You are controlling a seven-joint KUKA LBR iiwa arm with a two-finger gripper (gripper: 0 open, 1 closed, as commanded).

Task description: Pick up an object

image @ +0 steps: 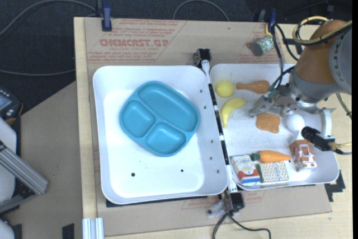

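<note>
So the gripper (263, 107) was down low in the right bin (330, 176), fingers spread apart with nothing between them as far as I could see. Just below and a touch to its right lay the brown toast-looking piece (268, 122), which I'd guess was the nearest candidate. It looked like a flat orange-brown wedge, probably hard toy plastic: light, stiff, a bit slick, not fragile. Being that flat, I'd reckon you'd have to pinch it across the narrow width, edge to edge, and it could easily skate away on the bin floor. Just above the gripper was a drumstick (253, 86), with a yellow lemon (224, 88) and a banana (230, 108) off to its left. A white egg (295, 121) sat to its right. Further down were a carrot (274, 157) and some small boxes (260, 172). Way left, the other bin (112, 176) had a blue divided plate (159, 118).
</note>
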